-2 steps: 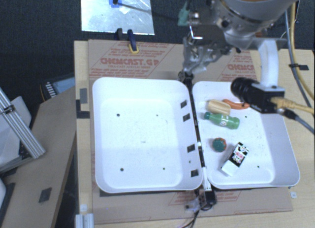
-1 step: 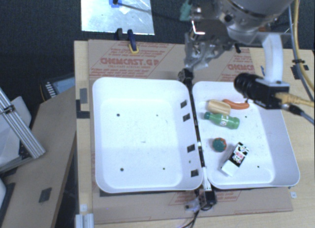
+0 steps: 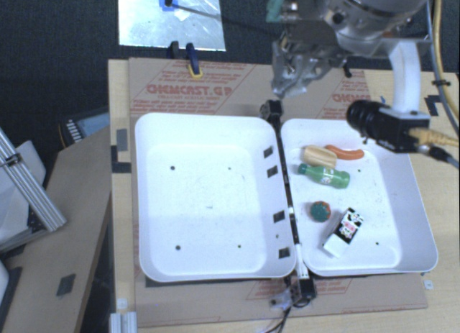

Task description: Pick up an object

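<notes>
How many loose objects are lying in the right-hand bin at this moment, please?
5: a hot dog bun and red sausage at the back, green bottle just below them, a small teal-and-orange ball mid-bin, and a white carton nearest the front.

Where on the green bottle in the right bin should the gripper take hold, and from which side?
Judging by its pose, grip the green bottle across the middle of its body, coming straight down from above. It lies on its side, long axis roughly left-right, so the fingers should close across the narrow width. The bun lies close behind it, leaving little room for the far finger.

High slanted overhead view of both bins (image 3: 208, 126)
</notes>
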`<state>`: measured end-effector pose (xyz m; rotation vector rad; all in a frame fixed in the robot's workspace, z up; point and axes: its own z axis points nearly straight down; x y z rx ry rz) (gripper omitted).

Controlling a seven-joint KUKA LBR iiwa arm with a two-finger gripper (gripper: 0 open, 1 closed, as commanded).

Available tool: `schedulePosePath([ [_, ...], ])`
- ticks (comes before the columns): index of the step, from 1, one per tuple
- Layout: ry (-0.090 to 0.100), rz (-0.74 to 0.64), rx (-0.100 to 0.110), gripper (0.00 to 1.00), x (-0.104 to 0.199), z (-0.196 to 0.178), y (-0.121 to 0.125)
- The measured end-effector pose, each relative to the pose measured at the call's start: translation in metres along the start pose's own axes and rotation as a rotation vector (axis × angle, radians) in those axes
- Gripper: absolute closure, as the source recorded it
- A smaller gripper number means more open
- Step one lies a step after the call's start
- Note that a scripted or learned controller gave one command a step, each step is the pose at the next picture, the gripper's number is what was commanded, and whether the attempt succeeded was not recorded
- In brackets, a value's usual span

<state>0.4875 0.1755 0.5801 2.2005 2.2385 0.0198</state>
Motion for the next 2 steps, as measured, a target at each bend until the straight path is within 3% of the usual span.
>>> schedulePosePath([
  [1, -0.012, 0.021, 0.025, 1.0, -0.064, 0.202, -0.005],
  [2, -0.006, 0.02, 0.001, 1.0, -0.102, 0.128, -0.004],
])
